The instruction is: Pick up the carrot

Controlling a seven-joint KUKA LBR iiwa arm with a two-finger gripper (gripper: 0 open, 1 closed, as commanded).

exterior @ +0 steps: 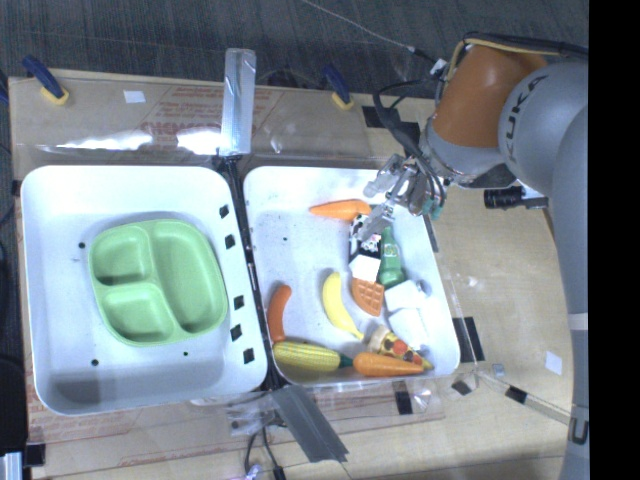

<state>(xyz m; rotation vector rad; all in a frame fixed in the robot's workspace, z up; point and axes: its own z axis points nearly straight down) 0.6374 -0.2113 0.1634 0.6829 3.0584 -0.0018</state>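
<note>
Pale wooden worktop [500,298] carries two shallow white plastic bins; left bin [40,268] holds green divided plate [155,278]. Grey arm w/ orange band [500,98] over right bin [290,183]. End effector [400,190] state: cannot tell. Orange tapered carrot [340,209] lies beside it, unlifted; pick outstanding.

view: we have one fixed camera above the light wooden bench [500,298] | facing: down at a slant | range: both shallow white plastic bins [60,198] in frame

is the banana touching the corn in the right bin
Apart. The camera view shows a strip of white bin floor between the banana and the corn, which lies below it near the front wall.
</note>
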